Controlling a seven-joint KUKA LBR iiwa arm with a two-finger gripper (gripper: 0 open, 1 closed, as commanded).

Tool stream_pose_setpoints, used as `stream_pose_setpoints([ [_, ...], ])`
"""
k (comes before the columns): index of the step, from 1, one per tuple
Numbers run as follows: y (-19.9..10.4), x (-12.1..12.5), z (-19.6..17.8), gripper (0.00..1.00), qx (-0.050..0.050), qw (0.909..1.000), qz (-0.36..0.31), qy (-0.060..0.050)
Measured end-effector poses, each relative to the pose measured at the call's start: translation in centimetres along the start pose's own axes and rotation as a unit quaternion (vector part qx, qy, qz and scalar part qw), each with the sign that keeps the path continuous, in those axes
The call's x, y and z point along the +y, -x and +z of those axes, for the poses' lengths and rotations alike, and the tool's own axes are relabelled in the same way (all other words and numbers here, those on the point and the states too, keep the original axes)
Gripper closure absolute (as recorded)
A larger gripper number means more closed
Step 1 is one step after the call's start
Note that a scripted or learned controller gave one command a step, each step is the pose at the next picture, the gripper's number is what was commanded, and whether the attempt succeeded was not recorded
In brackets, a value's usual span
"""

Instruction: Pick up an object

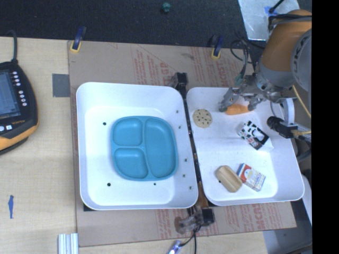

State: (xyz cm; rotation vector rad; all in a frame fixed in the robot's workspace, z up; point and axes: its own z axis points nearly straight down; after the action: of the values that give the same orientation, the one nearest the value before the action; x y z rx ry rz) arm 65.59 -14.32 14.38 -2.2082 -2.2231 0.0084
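My gripper [241,102] hangs low over the back of the right bin [212,194], with its fingers spread. A small orange object [237,109] lies on the bin floor between and just below the fingertips. I cannot tell whether the fingers touch it. Elsewhere in this bin lie a round speckled cookie [202,118], a black-and-white packet [253,134], a tan bread-like roll [229,178] and a small red, white and blue box [251,177].
The left bin [90,184] holds a blue divided plate [143,146]. A teach pendant [13,105] rests on the bench at far left. Clamps [78,38] pin the cardboard sheet at the back edge. The arm's orange band [283,41] looms over the right bin's back corner.
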Motion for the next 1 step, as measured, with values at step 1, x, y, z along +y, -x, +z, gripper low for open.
stream_pose_setpoints([
  [1,1.43,0.02,3.88,0.00,-0.002,1.0000,0.002,0.002],
])
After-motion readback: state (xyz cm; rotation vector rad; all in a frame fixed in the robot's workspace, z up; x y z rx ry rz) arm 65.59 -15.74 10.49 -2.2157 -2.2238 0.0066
